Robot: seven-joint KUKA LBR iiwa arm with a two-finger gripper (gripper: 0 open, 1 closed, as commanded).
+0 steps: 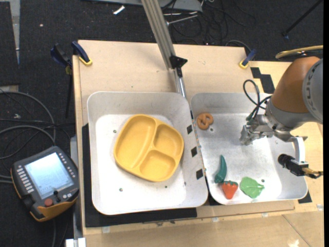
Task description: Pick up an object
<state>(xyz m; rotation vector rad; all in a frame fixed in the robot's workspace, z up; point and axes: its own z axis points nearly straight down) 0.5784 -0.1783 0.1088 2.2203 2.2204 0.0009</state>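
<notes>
— Where are you, and what's within reach?

— My gripper [248,136] hangs in the right bin [288,189]; whether it has anything I can't tell. The pretzel [204,121] lies left of my jaws, the green pepper [221,170] and strawberry [230,189] below-left.

— The risk?

— Dropping straight down, I'd likely close on bare floor.

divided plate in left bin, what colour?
Yellow: the divided plate shows plainly in the camera view.

Grey arm [300,94] from the right, end effector [248,136] low, pointed down-left
</notes>
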